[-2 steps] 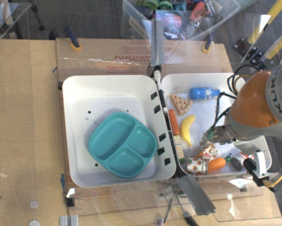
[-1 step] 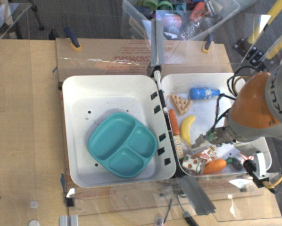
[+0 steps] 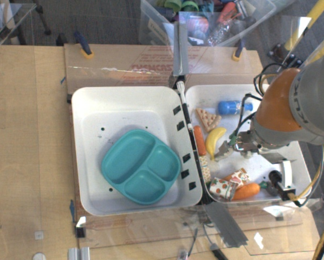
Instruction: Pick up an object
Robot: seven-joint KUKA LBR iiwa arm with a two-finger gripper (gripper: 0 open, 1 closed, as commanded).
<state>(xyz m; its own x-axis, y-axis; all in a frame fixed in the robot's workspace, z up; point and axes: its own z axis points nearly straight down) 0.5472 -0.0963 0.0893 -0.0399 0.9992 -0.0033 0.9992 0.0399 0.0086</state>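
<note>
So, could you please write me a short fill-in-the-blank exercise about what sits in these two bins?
1. The teal divided plate lies in the ____ bin.
2. The gripper hovers beside the yellow ____.
3. The blue bottle lies in the ____ bin.
4. The carrot is coloured ____.

Missing words: left; banana; right; orange

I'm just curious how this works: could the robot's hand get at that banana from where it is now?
Probably yes. The hand hangs in the right bin just beside the banana, and nothing lies on top of the banana. A carrot stick and the bin's divider sit close on its far side, so room is tight.
</note>
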